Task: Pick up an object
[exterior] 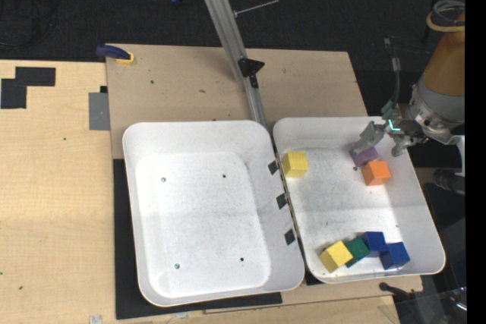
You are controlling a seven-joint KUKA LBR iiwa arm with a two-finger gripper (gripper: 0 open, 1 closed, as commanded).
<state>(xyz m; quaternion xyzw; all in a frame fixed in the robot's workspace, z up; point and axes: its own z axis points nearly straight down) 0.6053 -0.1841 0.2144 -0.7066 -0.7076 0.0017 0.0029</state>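
- Gripper [377, 142] of the grey arm [444, 91] hangs over the far part of the right bin [425, 216], reaching in from the right; its two fingers stand apart, one grey finger [368, 138] angled down toward the bin floor.
- Purple block [367, 155] sits at the tip of that finger, touching it or nearly so; whether it lies between the fingers cannot be told, and it appears to rest on the bin floor.
- Orange block [377, 173] lies just beside the purple one, on its near side, and clear of the fingers.
- Yellow block [295, 164] rests alone by the right bin's left wall, well apart from the gripper.
- Cluster at the near end of the right bin: a second yellow block [335, 255], a green block [357, 249] touching it, and two blue blocks [374, 241] [394, 256] just beside the green.
- Left bin [152, 155] lies alongside the right one, their rims meeting in the middle.
- Aluminium rail [225, 19] slants across the bench [182, 83] from the far edge down toward the seam between the bins.
- Blue-and-yellow clamp [115, 53] grips the bench's far left corner.
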